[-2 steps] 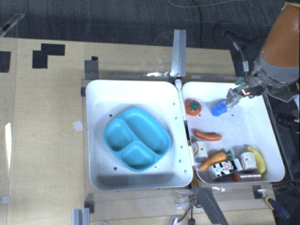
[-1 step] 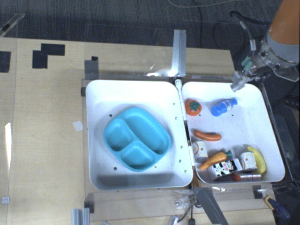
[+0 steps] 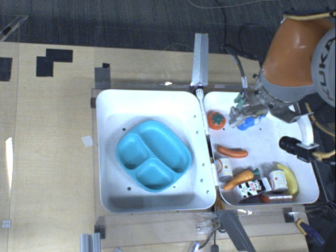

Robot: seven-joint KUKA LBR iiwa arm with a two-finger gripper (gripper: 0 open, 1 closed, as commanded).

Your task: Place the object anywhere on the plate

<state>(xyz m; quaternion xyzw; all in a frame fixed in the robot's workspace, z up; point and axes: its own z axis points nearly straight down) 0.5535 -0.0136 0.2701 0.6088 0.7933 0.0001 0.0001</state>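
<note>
Hovering over right bin (image 3: pixel 310 193), hand (image 3: pixel 244 114) seemed clamped on small blue object (image 3: pixel 248 122), finger state unclear. Object looked light, rigid; grip across middle. Plate (image 3: pixel 152 154) sat in left bin (image 3: pixel 110 140).

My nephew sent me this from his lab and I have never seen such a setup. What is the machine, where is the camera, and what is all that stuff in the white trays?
The camera is fixed above a bench and looks down at a slant. The big grey and orange shape at the right is a robot arm. At its tip is a two-finger gripper, which works as its hand.

On the bench sit two shallow white bins side by side. The left bin holds a blue plate with three compartments, nothing on it. The right bin holds toy food and small items: a tomato, a sausage, a carrot, a banana and a few small packages.

The gripper hangs over the back of the right bin, right at a blue object. Whether it grips that object I cannot tell. The job is to put an object on the plate.
</note>
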